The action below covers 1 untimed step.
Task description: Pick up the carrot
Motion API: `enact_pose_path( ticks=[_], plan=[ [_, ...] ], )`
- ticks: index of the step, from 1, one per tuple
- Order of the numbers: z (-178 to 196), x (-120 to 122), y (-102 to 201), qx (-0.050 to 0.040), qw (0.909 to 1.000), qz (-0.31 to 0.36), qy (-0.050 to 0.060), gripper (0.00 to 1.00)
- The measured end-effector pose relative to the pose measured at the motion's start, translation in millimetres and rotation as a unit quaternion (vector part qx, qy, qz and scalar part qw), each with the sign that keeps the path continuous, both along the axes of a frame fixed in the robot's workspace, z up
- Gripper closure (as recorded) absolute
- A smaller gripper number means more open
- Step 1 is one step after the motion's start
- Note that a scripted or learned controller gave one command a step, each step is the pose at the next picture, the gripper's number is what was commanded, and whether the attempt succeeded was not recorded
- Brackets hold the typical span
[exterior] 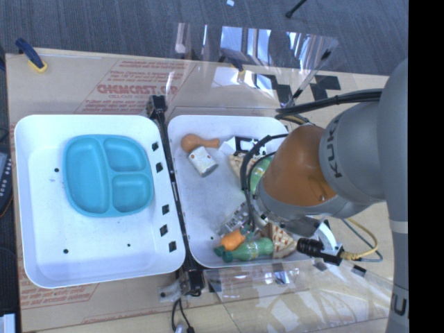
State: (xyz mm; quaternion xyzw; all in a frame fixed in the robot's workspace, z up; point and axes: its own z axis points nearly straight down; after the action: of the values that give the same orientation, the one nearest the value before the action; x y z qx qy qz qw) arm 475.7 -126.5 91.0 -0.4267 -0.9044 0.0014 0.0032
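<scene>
The carrot (232, 241) is a small orange piece lying near the front wall of the right bin (208, 207). It rests against a green bottle-shaped item (251, 250). My gripper (238, 223) hangs just above and slightly behind the carrot, its metal tip close to the carrot's top. The arm's orange band (295, 172) and grey wrist cover the right half of this bin.
A brown drumstick-like toy (198, 143) and a white block (202, 161) lie at the back of the right bin. A tan waffle-patterned piece (281, 238) sits beside the green item. A blue divided plate (107, 173) rests in the left bin (41, 255).
</scene>
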Motion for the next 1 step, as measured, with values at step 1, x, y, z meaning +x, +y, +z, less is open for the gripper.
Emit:
enact_pose_path(
  ticks=[1],
  plan=[
    [102.2, 13.3, 66.7, 0.0004, 0.9951, -0.099, -0.002, 1.0]
  ],
)
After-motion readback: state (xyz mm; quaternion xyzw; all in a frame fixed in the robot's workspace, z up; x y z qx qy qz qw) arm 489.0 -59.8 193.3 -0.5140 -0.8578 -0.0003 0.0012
